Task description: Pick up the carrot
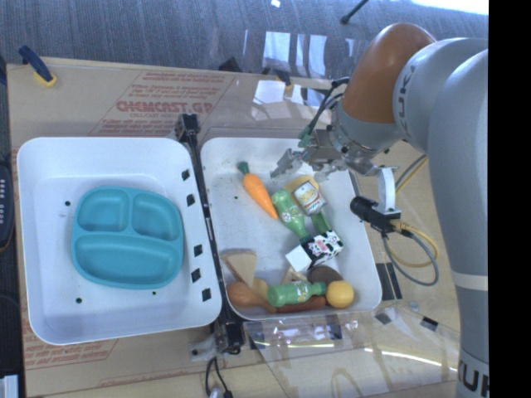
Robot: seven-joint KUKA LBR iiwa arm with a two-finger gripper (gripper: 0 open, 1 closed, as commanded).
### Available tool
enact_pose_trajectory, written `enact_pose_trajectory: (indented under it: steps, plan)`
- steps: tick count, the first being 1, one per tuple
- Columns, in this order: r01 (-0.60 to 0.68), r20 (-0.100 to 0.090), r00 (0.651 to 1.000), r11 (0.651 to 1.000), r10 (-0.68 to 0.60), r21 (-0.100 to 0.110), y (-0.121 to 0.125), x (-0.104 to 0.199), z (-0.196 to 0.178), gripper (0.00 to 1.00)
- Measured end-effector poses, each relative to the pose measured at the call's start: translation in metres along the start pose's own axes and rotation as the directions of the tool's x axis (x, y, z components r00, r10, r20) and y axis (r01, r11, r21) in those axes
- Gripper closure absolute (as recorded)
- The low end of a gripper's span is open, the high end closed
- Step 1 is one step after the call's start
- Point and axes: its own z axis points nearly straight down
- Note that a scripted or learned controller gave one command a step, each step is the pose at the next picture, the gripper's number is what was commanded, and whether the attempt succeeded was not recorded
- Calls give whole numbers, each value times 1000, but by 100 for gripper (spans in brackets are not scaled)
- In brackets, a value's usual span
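Note:
The orange carrot (pixel 260 194) with a green stub lies slanted in the upper left part of the right bin (pixel 217 181). My gripper (pixel 304 162) hangs over the bin's upper middle, up and to the right of the carrot and apart from it. Its fingers (pixel 284 162) are spread open with nothing between them. Just below the gripper sits a small jar with a yellow label (pixel 308 195).
Right bin also holds a green bottle (pixel 289 212), a cow-patterned carton (pixel 316 250), a lying green bottle (pixel 295 293), a yellow ball (pixel 339 293), a bread slice (pixel 241 264) and a brown sausage (pixel 247 298). A teal divided plate (pixel 129 237) sits in the left bin (pixel 41 164).

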Motion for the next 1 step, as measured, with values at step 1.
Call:
enact_pose_trajectory:
  steps: [1]
  plan:
    - [-158, -1, 987, 987, 158, 8, 26, 16, 116, 0]
